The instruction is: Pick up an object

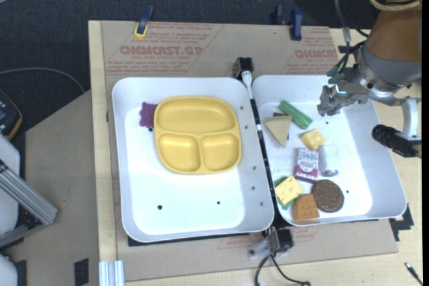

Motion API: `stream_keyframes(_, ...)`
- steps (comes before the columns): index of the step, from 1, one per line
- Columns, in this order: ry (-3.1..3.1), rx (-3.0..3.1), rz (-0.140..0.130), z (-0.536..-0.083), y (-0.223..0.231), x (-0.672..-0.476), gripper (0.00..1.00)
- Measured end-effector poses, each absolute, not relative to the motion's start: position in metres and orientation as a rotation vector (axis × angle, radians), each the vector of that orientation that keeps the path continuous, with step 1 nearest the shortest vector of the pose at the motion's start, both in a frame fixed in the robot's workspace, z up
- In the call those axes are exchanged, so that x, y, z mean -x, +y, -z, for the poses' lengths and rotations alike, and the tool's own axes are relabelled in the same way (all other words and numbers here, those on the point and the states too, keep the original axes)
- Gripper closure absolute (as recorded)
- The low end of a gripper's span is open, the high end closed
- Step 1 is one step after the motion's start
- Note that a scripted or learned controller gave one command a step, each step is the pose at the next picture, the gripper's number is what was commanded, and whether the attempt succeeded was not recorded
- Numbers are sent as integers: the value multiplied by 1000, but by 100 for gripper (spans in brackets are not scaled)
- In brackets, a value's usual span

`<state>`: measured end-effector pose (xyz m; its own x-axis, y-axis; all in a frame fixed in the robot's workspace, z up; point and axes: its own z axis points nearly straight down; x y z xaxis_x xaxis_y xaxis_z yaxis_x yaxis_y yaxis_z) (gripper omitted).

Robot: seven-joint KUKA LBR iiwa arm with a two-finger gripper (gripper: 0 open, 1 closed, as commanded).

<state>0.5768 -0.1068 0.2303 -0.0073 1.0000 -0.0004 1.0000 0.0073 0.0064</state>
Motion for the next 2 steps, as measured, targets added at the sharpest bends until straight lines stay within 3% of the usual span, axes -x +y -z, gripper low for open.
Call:
stream_keyframes(1, 2222, -2214, -3, -219, -74, -601, 100)
stream_keyframes(2, 2223, -2224, 3, -216, -76, -588, 100)
